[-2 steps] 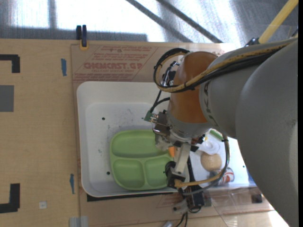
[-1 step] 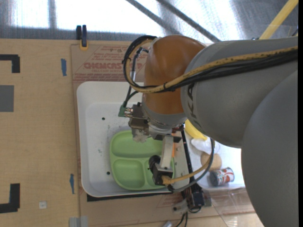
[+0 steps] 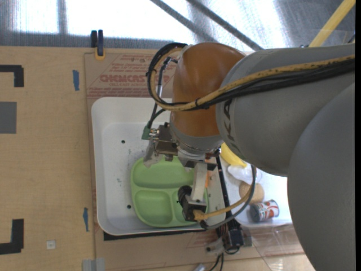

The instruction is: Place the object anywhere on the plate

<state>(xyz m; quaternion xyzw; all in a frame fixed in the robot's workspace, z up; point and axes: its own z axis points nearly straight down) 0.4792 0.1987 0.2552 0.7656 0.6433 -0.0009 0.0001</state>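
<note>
Sitting in white bin (image 3: pixel 110 151) on brown cardboard bench (image 3: pixel 45 151), green plate (image 3: pixel 155 193), gripper (image 3: pixel 153 158) hovering at plate's upper edge, grip undeterminable, sunlit floor (image 3: pixel 84 7) lying beyond bin.

faint red mirrored print on cardboard sheet (image 3: pixel 127 75) behind bin, illegible, red-white can (image 3: pixel 265 211) label unreadable

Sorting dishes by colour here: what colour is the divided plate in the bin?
Light green; the plate shows clearly in the camera view, lying in the white bin.
</note>
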